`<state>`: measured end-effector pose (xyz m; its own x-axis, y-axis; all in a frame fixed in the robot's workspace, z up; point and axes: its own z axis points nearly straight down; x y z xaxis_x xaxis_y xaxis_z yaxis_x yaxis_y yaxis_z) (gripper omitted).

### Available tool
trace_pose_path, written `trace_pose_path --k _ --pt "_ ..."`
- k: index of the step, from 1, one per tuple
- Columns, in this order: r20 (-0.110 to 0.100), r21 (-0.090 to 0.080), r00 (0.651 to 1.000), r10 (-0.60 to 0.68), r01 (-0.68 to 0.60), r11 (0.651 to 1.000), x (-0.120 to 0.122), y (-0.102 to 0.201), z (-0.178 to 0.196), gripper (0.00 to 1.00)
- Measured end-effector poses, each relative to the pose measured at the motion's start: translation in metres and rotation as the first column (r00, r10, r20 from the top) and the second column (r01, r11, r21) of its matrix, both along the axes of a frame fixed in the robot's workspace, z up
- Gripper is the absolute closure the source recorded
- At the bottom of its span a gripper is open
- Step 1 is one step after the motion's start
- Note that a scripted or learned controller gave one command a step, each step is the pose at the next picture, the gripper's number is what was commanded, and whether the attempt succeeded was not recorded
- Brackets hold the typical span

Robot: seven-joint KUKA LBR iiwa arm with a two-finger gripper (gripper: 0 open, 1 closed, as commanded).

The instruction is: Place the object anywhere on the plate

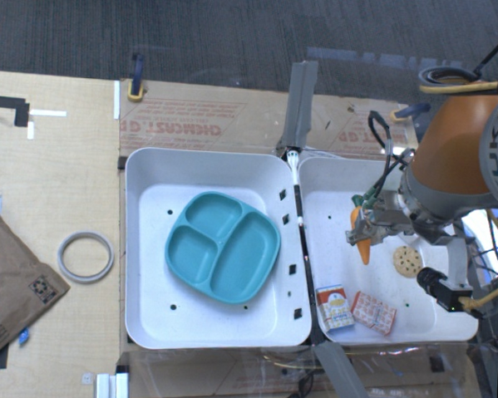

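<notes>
Over the upper left part of the right bin [329, 265]: gripper [369, 232], reaching in on the grey arm [449, 192] with its orange band [456, 138]. Fingers closed on the middle of a toy carrot [364, 250], pinching it from both sides. Carrot roughly upright in the view, green top toward the far rim, orange tip pointing toward the near rim. Hard to tell whether resting on the bin floor or raised off it. Just right of the carrot tip, apart from it: a round speckled cookie [407, 260], lying flat. Nearer the front rim of the same bin: a small printed carton [335, 308] and, just beside it on the right, a pink patterned packet [373, 313], both flat. Next door, in the middle of the left bin [147, 230]: a teal plate [223, 247] with three compartments, set at a slant, well apart from the carrot, with the shared bin wall between the two. Left of the bins, on the pale wooden bench [50, 184]: a grey tape ring [85, 255], and near it at the view's edge a brown cardboard box [11, 286].
</notes>
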<state>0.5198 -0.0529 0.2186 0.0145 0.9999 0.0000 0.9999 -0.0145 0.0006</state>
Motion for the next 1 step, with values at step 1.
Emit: trace_pose_path --k 1 --pt "-0.002 -0.001 0.998 0.070 -0.070 0.998 -0.0100 0.0394 0.0331 1.00"
